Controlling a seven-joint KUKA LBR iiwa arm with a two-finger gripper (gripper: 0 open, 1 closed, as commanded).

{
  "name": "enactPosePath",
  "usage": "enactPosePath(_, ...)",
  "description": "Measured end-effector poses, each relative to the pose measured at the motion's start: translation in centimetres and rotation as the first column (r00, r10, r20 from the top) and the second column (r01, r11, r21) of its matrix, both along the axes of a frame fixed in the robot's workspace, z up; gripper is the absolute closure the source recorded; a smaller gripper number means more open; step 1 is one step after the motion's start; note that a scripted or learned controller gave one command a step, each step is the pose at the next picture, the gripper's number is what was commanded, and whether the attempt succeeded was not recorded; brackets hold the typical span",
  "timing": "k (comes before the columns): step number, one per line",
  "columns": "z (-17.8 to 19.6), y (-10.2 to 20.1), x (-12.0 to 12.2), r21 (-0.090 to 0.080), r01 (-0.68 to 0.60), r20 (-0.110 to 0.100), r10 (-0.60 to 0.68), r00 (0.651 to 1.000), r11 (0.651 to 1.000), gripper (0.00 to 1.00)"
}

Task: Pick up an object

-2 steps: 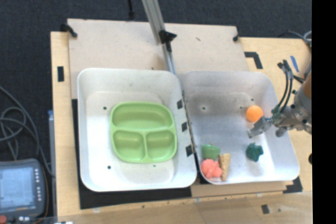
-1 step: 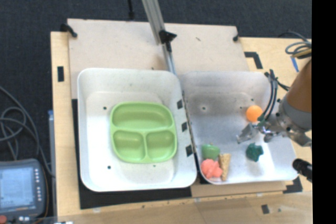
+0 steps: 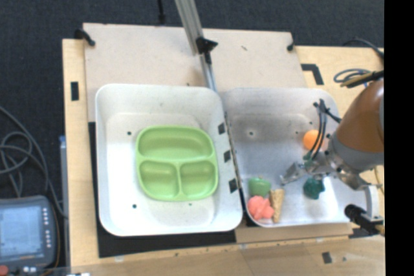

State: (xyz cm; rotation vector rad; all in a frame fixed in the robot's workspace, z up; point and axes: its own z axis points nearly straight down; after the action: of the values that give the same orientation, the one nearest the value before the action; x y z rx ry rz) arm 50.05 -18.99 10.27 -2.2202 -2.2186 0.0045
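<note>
In the right bin [image 3: 272, 106], my gripper [image 3: 299, 174] hangs low at the right side, with the orange-banded wrist [image 3: 362, 129] above it. A dark green toy [image 3: 314, 188] lies just right of the gripper tip, touching or nearly touching it. Just behind the gripper rests an orange ball [image 3: 311, 138], partly hidden by cables. At the bin's front left lie a light green block [image 3: 259, 185], a pink toy [image 3: 260, 207] and a tan cone [image 3: 277, 204].
The left bin [image 3: 116, 113] holds a green divided plate [image 3: 176, 162]. A metal pole [image 3: 187, 6] rises from the bench behind the bins. The rims of the two bins meet at mid-bench [image 3: 226, 139].
</note>
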Motion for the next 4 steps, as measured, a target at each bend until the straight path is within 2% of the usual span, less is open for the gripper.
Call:
enactPosePath(1, 1.5, -0.2, 0.3, -0.002, 0.005, 0.010, -0.005, 1.000, 1.000, 1.00)
enactPosePath(2, 6.6, -1.4, 0.5, -0.004, 0.006, 0.012, -0.006, 1.000, 1.000, 1.00)
enactPosePath(3, 12.1, -0.5, 0.7, -0.004, -0.005, 0.013, 0.005, 1.000, 1.000, 1.00)
enactPosePath(4, 14.8, -0.7, 0.8, -0.002, -0.005, 0.010, 0.005, 1.000, 1.000, 1.00)
